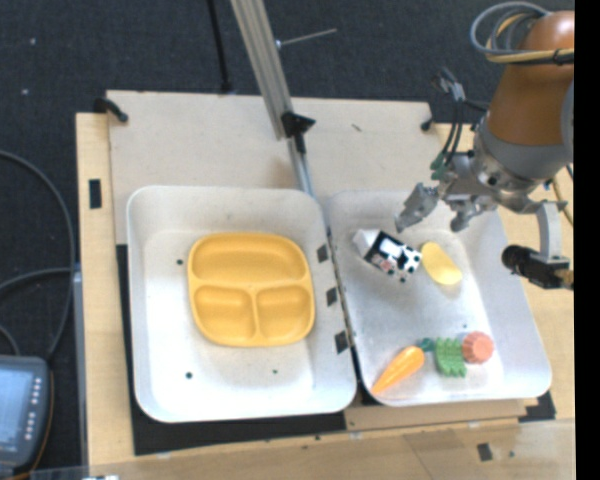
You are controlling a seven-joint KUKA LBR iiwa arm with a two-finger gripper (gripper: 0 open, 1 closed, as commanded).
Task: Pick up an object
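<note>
**Inspector:** State your gripper's condition and position.

**Operator:** My gripper point(442, 211) hangs over the far end of the right bin point(515, 353). Its two fingers stand spread apart, with nothing between them. I judge they are spread to straddle something on the way down.

**Inspector:** Where are the candidate objects?

**Operator:** Just below my gripper, toward the near side, lies a small black-and-white carton point(388, 255), tipped on its side. A yellow lemon-shaped piece point(441, 264) sits just beside it, almost directly under my fingers. Further toward the near rim lie a toy carrot point(399, 368), a green piece point(449, 357) and a reddish round piece point(478, 347), close together.

**Inspector:** And the other bin?

**Operator:** The left bin point(155, 268), well off to my gripper's far side, holds a yellow divided tray point(250, 288). It is flat and wide, a poor fit for my fingers.

**Inspector:** Assessment?

**Operator:** Nothing lifted yet. The carton or the yellow piece seems the likeliest target, being nearest.
</note>
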